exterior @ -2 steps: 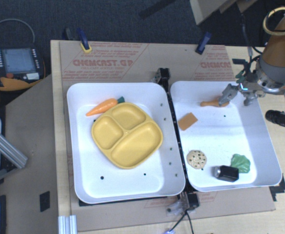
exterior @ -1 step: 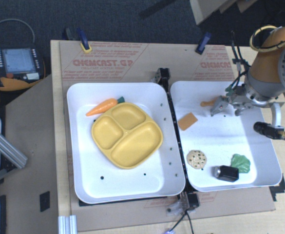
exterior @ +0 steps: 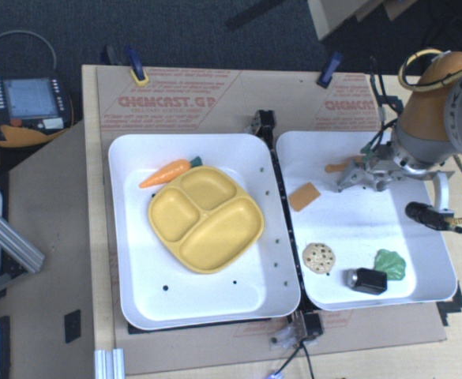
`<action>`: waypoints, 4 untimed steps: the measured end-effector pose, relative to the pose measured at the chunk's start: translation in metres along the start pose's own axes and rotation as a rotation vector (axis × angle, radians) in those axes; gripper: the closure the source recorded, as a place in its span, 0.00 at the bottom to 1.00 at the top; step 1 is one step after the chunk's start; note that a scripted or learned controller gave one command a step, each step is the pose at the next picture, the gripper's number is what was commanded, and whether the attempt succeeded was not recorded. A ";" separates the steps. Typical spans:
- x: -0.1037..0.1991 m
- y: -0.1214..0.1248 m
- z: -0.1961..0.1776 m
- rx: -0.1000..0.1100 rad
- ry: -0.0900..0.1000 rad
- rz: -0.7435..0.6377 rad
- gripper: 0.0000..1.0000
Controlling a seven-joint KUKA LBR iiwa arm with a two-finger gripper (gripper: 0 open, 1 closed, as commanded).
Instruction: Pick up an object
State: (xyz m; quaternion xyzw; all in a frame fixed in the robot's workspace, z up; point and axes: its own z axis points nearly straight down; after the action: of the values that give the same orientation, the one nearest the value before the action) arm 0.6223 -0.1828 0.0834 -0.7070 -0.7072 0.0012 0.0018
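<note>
Two white bins sit side by side on our cardboard-covered bench. Our gripper [exterior: 362, 175] hangs low over the far part of the right bin [exterior: 349, 219], fingers spread apart with nothing between them. Just left lies a small orange piece [exterior: 336, 166]; an orange slab [exterior: 303, 197] sits nearer. A cookie [exterior: 319, 257], black block [exterior: 367, 280] and green lump [exterior: 391, 264] lie along the near side. We could close on air, or nudge the flat orange piece away.
</note>
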 end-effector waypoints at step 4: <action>-0.010 -0.007 -0.155 -0.010 -0.003 -0.001 1.00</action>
State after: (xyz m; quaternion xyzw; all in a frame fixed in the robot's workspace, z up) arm 0.6164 -0.1930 0.2388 -0.7068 -0.7074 -0.0013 -0.0031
